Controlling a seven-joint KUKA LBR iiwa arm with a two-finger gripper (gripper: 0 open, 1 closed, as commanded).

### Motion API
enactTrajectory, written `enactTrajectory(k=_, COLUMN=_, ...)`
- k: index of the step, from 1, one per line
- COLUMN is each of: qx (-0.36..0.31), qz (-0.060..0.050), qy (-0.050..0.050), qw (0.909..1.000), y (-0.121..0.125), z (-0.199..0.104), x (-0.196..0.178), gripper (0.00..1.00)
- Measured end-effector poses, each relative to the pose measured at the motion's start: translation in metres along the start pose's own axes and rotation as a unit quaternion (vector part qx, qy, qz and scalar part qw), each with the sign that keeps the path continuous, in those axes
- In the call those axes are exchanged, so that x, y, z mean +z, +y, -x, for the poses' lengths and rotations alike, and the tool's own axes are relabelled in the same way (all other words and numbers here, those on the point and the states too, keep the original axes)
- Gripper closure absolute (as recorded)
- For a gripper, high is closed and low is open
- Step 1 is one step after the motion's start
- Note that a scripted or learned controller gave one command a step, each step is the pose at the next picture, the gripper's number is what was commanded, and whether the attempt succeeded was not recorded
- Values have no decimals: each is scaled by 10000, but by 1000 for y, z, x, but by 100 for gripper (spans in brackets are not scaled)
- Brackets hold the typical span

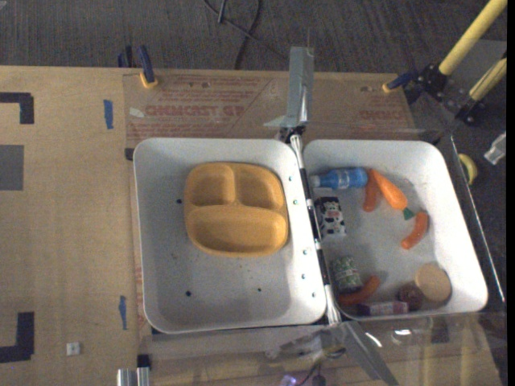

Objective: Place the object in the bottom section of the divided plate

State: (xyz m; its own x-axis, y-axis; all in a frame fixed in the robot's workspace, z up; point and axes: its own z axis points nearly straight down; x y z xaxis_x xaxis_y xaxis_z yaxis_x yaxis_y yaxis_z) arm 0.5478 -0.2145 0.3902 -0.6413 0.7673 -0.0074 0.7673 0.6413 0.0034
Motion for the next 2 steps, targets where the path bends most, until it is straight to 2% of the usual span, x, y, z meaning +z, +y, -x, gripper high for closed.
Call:
enactTrajectory(k=1, qx=-139, qz=-10, qy=22, qw=9999, y=-16, z=-11, x=-2, gripper=100)
enactTrajectory(k=2, qx=-1114, qz=7, qy=-12, qw=9938, y=10, z=18, x=-47, gripper=100)
